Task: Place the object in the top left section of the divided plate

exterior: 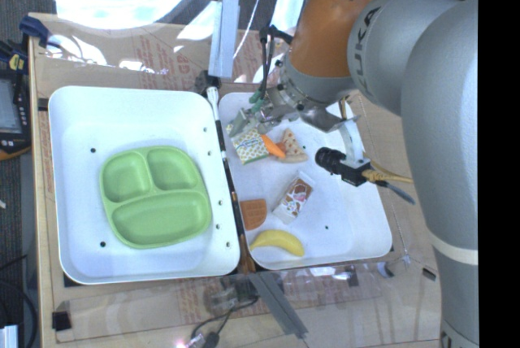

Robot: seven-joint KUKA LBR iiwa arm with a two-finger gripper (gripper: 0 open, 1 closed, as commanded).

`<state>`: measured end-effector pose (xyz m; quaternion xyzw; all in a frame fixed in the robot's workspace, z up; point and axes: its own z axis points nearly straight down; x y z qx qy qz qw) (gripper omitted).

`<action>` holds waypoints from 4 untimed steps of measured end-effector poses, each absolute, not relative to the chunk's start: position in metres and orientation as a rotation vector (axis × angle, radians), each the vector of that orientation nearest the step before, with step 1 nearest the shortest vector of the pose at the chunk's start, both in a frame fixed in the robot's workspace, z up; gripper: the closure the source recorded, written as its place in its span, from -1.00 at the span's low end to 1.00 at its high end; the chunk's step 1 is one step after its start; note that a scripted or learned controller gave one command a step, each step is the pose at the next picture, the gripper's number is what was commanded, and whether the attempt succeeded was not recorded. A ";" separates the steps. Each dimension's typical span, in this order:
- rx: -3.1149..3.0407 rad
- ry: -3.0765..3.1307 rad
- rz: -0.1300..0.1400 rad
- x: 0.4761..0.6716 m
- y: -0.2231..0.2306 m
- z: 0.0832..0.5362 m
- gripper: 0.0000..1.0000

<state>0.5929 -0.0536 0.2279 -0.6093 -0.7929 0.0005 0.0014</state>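
Two bins sit side by side on the bench. Left bin (pixel 73 115): holds the divided plate (pixel 154 196), roughly centred, with two small sections on its far side and one long section on its near side. Right bin (pixel 366 232): banana (pixel 277 241) at the near edge; cracker (pixel 253 213) just behind it, close to the wall between the bins; small carton (pixel 296 199) right of the cracker. Farther back lie a packet (pixel 249 146), a carrot (pixel 273 145) and a sandwich wedge (pixel 292 147), clustered under the arm's wrist. Gripper (pixel 253 117) hangs over that cluster's far left side.
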 end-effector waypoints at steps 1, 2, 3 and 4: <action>-1.903 -2.498 0.000 0.590 0.014 0.252 1.00; -2.126 -2.306 0.008 0.581 0.092 0.195 1.00; -1.955 -2.453 0.007 0.566 0.151 0.172 1.00; -1.956 -2.453 0.007 0.566 0.150 0.172 -1.00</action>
